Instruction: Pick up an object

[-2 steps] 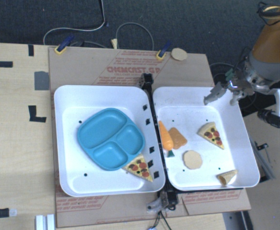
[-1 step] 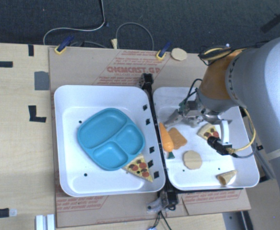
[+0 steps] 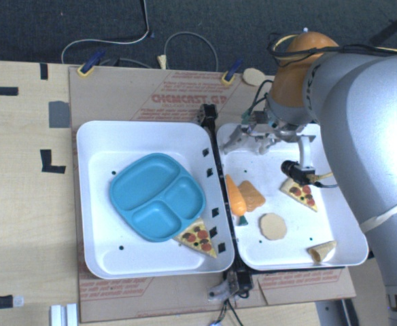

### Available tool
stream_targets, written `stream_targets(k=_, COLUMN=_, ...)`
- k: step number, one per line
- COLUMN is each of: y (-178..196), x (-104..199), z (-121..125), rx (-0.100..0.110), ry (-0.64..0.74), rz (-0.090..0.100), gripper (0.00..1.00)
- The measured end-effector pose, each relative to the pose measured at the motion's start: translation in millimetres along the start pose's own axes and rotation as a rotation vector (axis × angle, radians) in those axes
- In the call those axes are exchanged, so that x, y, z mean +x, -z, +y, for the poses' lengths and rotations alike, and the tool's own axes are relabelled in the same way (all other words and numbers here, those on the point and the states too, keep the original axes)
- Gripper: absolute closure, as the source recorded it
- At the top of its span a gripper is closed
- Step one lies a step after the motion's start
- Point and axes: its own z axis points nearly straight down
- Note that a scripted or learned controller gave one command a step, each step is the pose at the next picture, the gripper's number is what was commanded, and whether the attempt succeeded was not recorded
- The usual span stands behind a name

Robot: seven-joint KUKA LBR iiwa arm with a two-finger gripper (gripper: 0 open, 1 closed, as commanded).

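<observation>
I note: arm (image 3: 361,121) smooth grey, rounded casing; orange band (image 3: 295,70) above wrist; silvery metal gripper (image 3: 256,138) with thin dark cables (image 3: 258,104).

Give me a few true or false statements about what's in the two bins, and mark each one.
1. The plate lies in the left bin. True.
2. Both pizza slices lie in the right bin. False: one slice lies in the left bin by the plate's corner, the other slice in the right bin.
3. The carrot lies in the right bin, near the divide. True.
4. The cookie sits on the plate. False: it lies on the right bin's floor.
5. The gripper is over the right bin. True.
</observation>
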Motion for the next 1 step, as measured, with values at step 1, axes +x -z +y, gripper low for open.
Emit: stream_targets(k=1, y=93.6, x=66.9, z=-77.6, rx=0.002, ry=-0.001, rz=0.002, gripper=0.00)
